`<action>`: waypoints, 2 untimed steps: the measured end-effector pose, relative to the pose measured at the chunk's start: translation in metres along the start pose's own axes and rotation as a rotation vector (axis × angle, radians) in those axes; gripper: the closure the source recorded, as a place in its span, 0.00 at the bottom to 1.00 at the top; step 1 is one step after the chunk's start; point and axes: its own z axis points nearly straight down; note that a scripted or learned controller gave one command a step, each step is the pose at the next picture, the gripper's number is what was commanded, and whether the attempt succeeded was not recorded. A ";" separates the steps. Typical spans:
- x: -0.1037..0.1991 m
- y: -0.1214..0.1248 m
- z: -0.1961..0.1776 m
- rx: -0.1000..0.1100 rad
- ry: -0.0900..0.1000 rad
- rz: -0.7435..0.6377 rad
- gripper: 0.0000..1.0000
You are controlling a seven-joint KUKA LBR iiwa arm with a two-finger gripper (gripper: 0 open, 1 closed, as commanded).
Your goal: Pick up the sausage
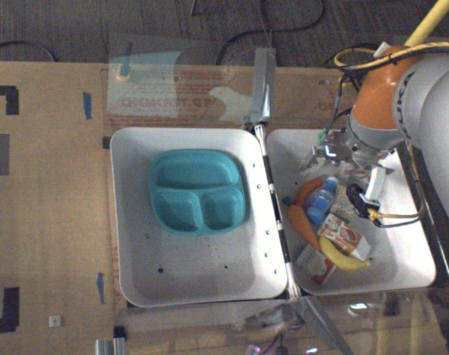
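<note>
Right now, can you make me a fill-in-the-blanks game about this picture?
1. The teal tray sits in the ___ bin.
2. The teal tray has ___ compartments.
3. The banana is colored ___.
4. The robot's gripper is over the ___ bin.

Missing words: left, three, yellow, right.

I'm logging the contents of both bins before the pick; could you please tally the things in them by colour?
Teal: 1, the divided tray in the left bin
Orange: 2, the carrot and a rounded piece above it in the right bin
Blue: 1, the bottle
Yellow: 1, the banana
Mixed print: 2, the packet and the carton
Total: 7
</note>
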 end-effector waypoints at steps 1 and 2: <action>-0.022 -0.032 0.000 0.004 -0.001 0.670 0.00; -0.043 0.012 -0.043 0.009 0.008 0.805 0.00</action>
